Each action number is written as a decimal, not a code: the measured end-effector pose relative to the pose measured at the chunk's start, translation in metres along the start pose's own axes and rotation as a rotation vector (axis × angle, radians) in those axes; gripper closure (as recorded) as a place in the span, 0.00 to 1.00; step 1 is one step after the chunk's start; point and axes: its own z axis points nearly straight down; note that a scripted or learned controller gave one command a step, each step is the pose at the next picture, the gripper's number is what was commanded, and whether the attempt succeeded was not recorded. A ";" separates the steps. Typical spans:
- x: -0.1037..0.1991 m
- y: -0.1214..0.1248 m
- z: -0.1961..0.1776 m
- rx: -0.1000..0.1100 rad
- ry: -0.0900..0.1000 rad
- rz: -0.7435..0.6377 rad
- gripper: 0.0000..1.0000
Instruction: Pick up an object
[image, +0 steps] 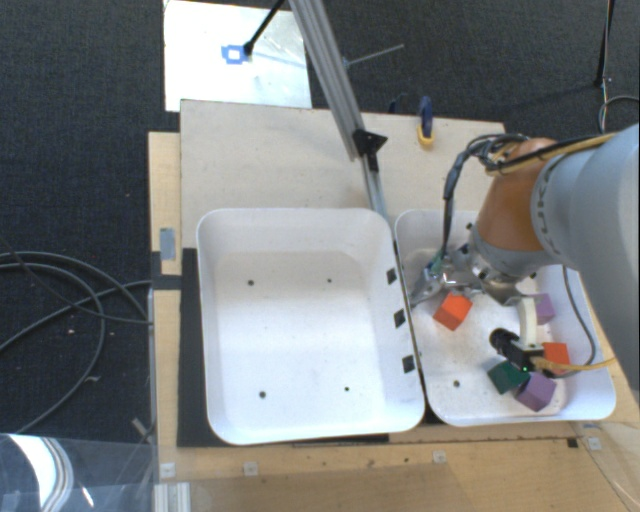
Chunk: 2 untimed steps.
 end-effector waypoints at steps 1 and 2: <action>-0.003 0.051 -0.005 0.000 0.000 0.003 0.00; -0.003 0.051 -0.016 -0.003 -0.001 -0.002 1.00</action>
